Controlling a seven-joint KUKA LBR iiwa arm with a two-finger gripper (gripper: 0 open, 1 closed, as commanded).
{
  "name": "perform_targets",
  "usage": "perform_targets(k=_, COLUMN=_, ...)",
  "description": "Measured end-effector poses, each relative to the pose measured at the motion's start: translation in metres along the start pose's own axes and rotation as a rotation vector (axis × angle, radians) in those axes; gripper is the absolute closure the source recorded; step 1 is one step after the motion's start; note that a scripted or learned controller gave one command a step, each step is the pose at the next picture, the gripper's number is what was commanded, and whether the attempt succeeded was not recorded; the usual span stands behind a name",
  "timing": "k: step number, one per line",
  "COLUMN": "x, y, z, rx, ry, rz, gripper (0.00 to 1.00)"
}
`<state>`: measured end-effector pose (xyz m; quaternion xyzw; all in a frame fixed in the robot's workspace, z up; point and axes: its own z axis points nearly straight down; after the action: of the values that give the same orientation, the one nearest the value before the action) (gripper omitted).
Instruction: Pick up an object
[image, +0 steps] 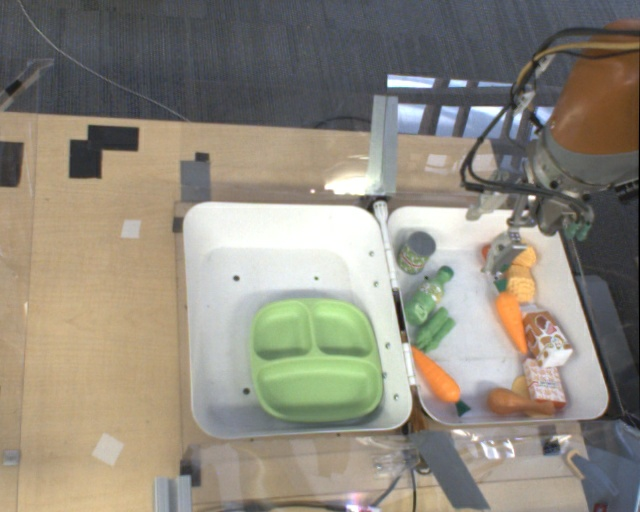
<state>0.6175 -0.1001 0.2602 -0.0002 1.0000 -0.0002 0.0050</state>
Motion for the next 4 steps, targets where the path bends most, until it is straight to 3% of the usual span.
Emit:
perform_targets(k=1, x=0.043, y=-0.029, z=0.154, rx=-0.002, ry=0.014, rz=0.097, gripper=0.00)
perform_targets(k=2, x=0.097, y=-0.024, z=0.168, rx=0.001, ry=-0.011, rz=0.192, gripper=0.00)
perform_targets(k=3, x=0.091, y=-0.023, z=0.154, rx=0.003, ry=-0.028, rz=0.184, gripper=1.00)
perform_targets(k=4, x=0.021, y=-0.024, z=-0.005, rx=0.002, ry=-0.009, rz=-0.116, gripper=1.00)
